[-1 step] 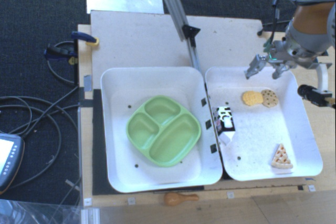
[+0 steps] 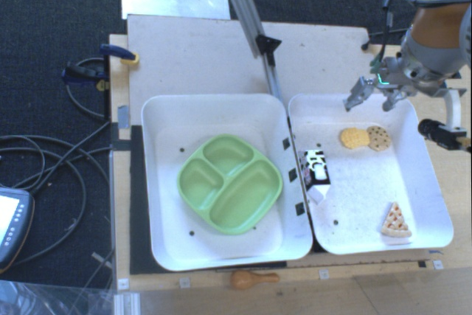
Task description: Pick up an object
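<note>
Left bin (image 2: 158, 158): shallow white tray with rounded corners, carrying a smooth pale green divided plate (image 2: 230, 184) with three compartments, sitting tilted near its middle.
Right bin (image 2: 428, 181): same white shallow shape, its floor showing fine specks.
Waffle (image 2: 355, 138): round, golden, grid-textured, lying in the far part of the right bin.
Cookie (image 2: 378, 138): round, tan with dark chips, lying just right of the waffle and touching it.
Pie slice (image 2: 396, 221): triangular, lattice-topped, lying in the near right corner of the right bin, well apart from the others.
Black-and-white object (image 2: 317, 167): small, blocky, lying by the right bin's left wall.
Gripper (image 2: 376, 97): grey metal fingers are spreading apart, holding nothing, hanging over the far edge of the right bin.
Arm (image 2: 441, 11): grey with an orange band, reaching in from the far right.
Relation: the waffle and cookie are lying just nearer than the gripper, almost beneath it, not touching it.
Bench (image 2: 192, 55): flat pale board, matte.
</note>
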`<state>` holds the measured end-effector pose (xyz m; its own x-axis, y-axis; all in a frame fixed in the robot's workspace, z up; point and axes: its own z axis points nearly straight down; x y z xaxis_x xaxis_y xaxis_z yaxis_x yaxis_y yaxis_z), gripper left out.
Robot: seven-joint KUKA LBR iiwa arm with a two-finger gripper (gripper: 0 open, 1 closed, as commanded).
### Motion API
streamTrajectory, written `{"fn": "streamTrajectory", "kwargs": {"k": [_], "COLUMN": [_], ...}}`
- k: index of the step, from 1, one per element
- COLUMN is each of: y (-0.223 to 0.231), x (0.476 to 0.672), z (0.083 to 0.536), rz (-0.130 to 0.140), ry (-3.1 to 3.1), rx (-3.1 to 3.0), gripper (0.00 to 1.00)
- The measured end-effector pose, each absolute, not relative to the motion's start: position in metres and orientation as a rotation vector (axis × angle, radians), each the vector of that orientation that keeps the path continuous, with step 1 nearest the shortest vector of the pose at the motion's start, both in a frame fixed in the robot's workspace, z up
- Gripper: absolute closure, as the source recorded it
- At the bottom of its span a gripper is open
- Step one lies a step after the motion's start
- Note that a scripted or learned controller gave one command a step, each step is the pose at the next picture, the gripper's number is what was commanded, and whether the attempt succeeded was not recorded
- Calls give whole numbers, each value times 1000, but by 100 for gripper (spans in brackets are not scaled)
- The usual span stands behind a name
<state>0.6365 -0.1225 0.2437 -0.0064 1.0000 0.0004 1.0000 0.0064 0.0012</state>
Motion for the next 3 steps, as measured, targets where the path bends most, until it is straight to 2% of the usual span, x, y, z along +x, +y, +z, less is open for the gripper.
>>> {"fn": "streamTrajectory", "kwargs": {"k": [1, 2, 3], "y": [-116, -112, -113], "x": [639, 629, 631], "z": [200, 147, 98], "rz": [-3, -4, 3], "ry": [2231, 2226, 2219], "rx": [2214, 2221, 2217], "gripper": [0, 0, 0]}}
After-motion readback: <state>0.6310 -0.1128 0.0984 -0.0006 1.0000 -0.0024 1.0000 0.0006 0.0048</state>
